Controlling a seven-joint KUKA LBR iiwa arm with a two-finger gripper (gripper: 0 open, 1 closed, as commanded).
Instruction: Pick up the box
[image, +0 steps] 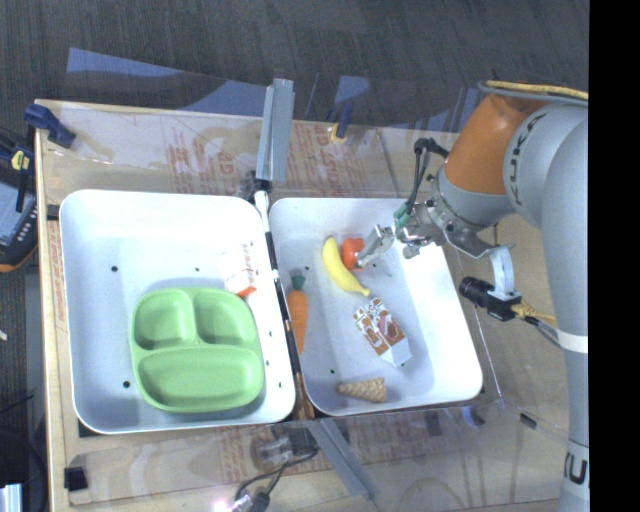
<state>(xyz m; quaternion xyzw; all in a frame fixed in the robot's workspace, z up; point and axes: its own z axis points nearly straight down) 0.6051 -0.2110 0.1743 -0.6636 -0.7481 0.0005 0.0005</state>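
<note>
The box (380, 331) is a small brown and white carton lying flat in the middle of the right bin (455, 345). My gripper (374, 247) hangs over the upper part of that bin, above and slightly left of the box and well apart from it. It sits close to a red-orange item (351, 250) and the top end of a yellow banana (341, 267). Nothing is seen held.
A carrot (297, 310) lies along the right bin's left wall, and a tan cone-shaped item (362, 388) rests near its front. The left bin (100, 240) holds a green divided plate (198, 350) and a small white and orange item (240, 274).
</note>
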